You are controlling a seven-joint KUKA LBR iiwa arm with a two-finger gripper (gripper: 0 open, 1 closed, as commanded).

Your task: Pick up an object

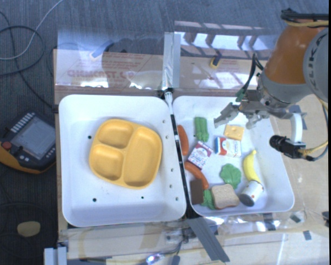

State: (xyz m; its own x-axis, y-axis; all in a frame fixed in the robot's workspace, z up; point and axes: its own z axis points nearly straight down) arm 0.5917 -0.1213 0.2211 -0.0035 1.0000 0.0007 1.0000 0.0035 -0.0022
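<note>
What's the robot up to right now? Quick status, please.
Pincer open, hovering above right bin, holding nothing. Cheese slice lies just below it, not yet picked. Milk carton and banana crowd close.

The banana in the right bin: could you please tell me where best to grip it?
Grip the banana across its narrow middle, coming straight down. It lies flat and runs along the bin's length, with bare floor toward the right wall; the cup crowds its lower end.

Yellow tray (125,152), white bins (71,164), yellow banana (251,167), possibly green broccoli (230,174)
</note>
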